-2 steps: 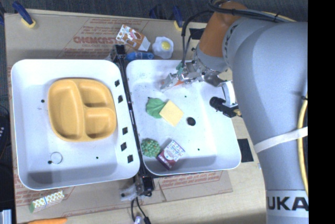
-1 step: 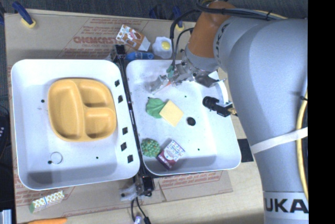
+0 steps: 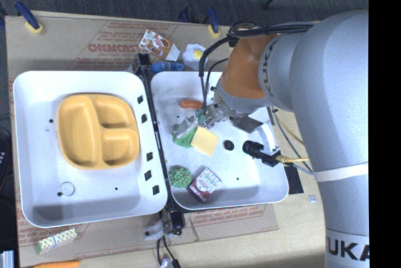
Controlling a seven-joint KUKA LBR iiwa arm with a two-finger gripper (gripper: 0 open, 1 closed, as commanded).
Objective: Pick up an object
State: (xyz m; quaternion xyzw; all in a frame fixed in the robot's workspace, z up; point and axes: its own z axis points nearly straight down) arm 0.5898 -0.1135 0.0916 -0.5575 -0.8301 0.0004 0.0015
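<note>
Gripper sits low in my right bin, over the green item; can't tell its state. Left bin holds the yellow tray. Beside the green item: yellow wedge, below it the dark red packet, green ball.

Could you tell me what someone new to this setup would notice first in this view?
The big grey arm with its orange band dominates the right side, reaching down into the right bin. In the left bin lies a yellow divided tray. Under the gripper sits a cluster: a yellow wedge, a green piece, and a carrot.
</note>
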